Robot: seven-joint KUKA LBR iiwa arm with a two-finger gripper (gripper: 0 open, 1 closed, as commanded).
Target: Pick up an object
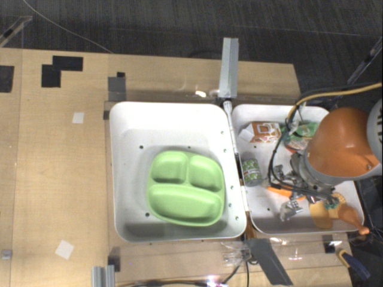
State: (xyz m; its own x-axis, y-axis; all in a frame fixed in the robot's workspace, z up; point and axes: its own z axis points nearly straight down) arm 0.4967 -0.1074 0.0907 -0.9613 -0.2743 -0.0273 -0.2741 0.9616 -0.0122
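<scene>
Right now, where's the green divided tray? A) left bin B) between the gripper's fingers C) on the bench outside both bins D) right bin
A: the green divided tray lies flat inside the left bin, while the arm reaches over the right bin among the small items there.

The counter [54, 178] was a pale wood-looking top with a few black squares [61, 68] stuck near its far left edge and a couple of small white tags [78, 118] lying on it. Behind it the floor [149, 11] was dark grey carpet with a thin cable [66, 31] trailing across. A grey metal post [228, 67] stood at the back, between the bins. Lighting looked even, no harsh shadows.
</scene>
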